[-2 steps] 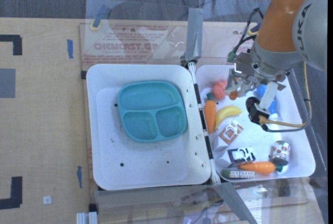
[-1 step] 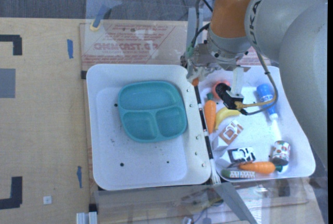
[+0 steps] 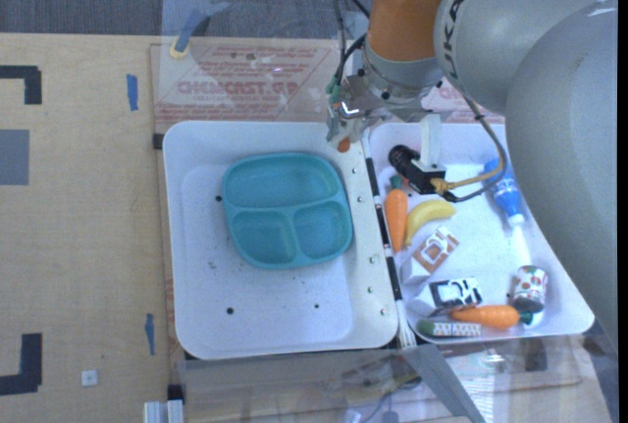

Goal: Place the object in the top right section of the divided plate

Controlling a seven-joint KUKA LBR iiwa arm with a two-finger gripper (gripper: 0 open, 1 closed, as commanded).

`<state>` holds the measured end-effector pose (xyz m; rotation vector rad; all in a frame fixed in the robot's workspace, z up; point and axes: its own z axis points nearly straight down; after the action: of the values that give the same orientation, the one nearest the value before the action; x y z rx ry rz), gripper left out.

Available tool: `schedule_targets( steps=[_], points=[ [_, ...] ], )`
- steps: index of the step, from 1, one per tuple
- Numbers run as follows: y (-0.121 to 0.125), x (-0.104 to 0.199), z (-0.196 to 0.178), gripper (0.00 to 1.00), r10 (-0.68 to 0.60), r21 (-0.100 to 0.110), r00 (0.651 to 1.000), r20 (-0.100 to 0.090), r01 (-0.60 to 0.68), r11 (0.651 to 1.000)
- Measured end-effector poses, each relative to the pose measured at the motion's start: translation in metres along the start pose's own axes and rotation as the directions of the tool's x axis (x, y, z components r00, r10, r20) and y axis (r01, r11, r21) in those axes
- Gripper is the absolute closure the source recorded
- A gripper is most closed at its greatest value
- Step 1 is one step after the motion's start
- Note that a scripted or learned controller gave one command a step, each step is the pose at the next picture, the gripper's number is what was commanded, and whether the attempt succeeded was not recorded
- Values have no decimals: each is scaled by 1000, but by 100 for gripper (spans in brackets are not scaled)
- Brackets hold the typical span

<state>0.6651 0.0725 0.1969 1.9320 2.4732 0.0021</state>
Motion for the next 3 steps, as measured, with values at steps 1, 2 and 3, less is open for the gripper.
schedule_targets(
  steps=[1,2,3],
  points=[
    [-20,44,-100,100,-228,-1,974,0,228,974],
    [-24,62,-15,100,-504,1,864,-3,504,864],
    [-28,62,-44,100,-579,-3,815,1,579,815]
  ],
)
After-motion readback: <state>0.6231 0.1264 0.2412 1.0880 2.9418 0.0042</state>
